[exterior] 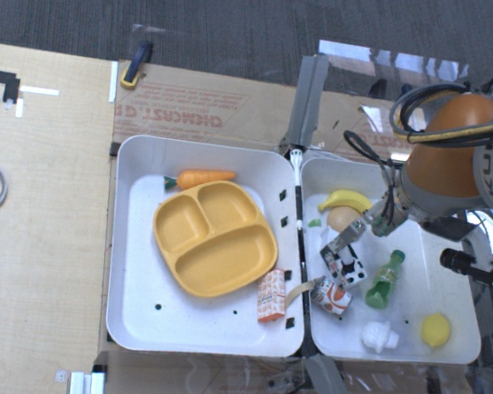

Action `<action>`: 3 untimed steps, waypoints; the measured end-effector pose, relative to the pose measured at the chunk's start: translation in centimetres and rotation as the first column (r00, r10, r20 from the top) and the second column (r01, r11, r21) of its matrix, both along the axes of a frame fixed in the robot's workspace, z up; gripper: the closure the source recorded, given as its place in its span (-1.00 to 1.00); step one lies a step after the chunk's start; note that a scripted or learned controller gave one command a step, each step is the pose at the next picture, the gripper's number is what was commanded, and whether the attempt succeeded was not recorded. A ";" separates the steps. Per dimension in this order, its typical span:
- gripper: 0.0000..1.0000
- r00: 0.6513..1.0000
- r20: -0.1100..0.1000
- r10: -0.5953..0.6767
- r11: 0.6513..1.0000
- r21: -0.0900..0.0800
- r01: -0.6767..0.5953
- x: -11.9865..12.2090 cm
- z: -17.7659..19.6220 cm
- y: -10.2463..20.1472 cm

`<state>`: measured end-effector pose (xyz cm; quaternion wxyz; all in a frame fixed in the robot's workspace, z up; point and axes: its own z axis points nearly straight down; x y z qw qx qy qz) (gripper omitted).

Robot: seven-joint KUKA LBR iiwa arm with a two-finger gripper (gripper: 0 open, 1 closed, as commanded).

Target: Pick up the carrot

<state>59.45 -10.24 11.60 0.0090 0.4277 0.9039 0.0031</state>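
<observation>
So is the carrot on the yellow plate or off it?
Off. The carrot lies on the left bin's floor, beside the yellow plate's top rim.

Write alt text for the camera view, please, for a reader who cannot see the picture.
An orange carrot with a green top lies in the left white bin, touching the far edge of a yellow divided plastic plate. The grey robot arm's hand hangs over the right white bin, near a yellow banana and a green bottle.
</observation>
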 end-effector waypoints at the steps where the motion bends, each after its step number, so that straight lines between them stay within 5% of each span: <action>1: -1.00 0.989 -0.027 0.145 0.989 0.010 -0.145 5.1 -0.7 -2.9; 2: -1.00 0.982 0.012 0.187 0.982 -0.009 -0.187 0.5 -0.8 -1.4; 3: -1.00 0.946 -0.036 0.322 0.947 0.022 -0.321 5.3 -0.7 -4.4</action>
